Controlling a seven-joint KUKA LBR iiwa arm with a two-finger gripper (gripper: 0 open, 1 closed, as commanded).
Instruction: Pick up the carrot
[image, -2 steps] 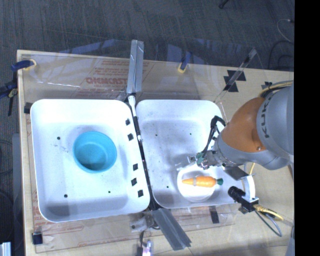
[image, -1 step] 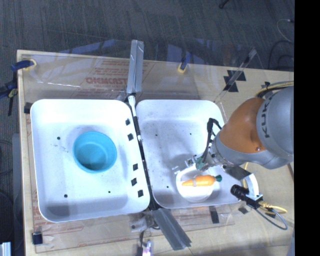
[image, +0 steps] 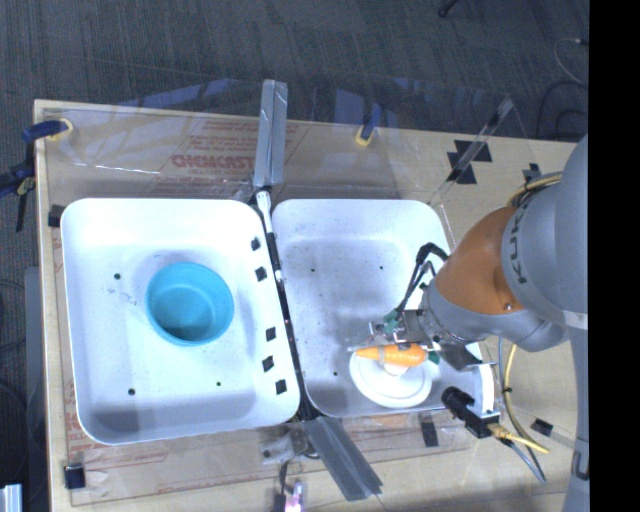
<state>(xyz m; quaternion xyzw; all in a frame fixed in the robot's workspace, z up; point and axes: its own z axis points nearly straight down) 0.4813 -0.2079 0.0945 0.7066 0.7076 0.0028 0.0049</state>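
Arm (image: 500, 270) bent over right bin (image: 330, 240), tool (image: 405, 335) just above carrot (image: 398, 354)

Tool (image: 400, 335) fingers hidden behind wrist; arm (image: 540, 260) cut off rt.

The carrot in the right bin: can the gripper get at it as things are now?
Probably yes. The carrot lies on a small white plate in the right bin, with nothing on top of it, and the gripper is already just above it.

Dark grey carpet floor (image: 150, 45) at far side and left. Pale wood bench (image: 560, 440) under clear plastic sheet (image: 200, 150); blue clamp (image: 45, 130) at far-left corner.
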